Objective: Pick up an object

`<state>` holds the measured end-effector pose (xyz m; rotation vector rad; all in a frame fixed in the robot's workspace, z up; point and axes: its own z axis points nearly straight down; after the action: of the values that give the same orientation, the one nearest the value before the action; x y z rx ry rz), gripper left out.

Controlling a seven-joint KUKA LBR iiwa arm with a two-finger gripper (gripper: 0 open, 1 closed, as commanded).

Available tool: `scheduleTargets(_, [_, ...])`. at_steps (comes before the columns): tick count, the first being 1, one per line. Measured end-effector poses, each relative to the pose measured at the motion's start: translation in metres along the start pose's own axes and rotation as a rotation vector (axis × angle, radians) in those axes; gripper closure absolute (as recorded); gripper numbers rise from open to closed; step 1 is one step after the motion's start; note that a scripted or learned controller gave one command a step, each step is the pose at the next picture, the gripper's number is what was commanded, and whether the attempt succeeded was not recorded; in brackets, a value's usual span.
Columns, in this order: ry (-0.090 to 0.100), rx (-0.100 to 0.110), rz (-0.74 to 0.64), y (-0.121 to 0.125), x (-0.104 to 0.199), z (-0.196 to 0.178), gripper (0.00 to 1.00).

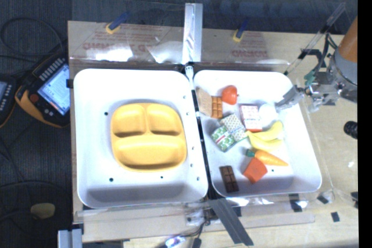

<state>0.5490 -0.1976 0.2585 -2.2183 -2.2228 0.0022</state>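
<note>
The two-finger gripper (286,101) sits at the right bin's (305,183) upper-right rim, above the yellow plastic banana (267,135); its finger state cannot be told.

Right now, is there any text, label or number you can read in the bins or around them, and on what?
None is legible.
Red-and-white packet: print too blurred to read.
Green patterned packet: print too small.
Clear sheets behind the bins: faint reddish lettering, unreadable.
Handheld screen left of the bench: blurred.
</note>
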Motion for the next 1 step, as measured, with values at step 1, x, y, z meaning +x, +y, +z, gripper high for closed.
scheduleTargets(1, [-0.004,-0.013,-0.054,0.0024,0.0067,0.1467,0.0])
